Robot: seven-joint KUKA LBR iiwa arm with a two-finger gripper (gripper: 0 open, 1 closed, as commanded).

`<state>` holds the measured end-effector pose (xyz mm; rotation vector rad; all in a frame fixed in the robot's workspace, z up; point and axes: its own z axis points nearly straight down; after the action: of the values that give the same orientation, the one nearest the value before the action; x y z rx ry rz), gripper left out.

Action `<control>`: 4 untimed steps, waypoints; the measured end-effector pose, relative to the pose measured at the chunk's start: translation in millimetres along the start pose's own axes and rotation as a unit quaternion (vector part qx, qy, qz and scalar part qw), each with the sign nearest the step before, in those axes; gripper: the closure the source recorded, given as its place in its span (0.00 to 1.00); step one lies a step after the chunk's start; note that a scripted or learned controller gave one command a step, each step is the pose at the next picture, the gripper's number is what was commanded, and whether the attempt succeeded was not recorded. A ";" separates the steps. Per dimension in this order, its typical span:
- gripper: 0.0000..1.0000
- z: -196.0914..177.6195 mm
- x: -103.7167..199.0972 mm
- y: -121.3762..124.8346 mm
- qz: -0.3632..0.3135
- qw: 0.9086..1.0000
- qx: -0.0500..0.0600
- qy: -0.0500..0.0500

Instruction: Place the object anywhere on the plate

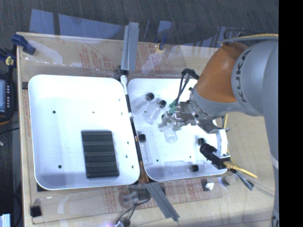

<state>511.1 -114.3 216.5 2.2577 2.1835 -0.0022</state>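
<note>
Grey arm [246,74] in from the right, gripper [171,122] low over the right bin [156,171].
Dark ribbed plate [99,153] flat in the left bin [47,93], well apart to the gripper's left, long axis running near-to-far. Clear vials scattered in the right bin, one vial [170,135] touching or just beneath the gripper. Grip state: cannot tell; nothing plainly held.
</note>
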 end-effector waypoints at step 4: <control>1.00 62.1 245.1 -13.1 -0.040 0.999 0.003 0.000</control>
<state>506.2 131.0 154.1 2.1708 2.2760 -0.0074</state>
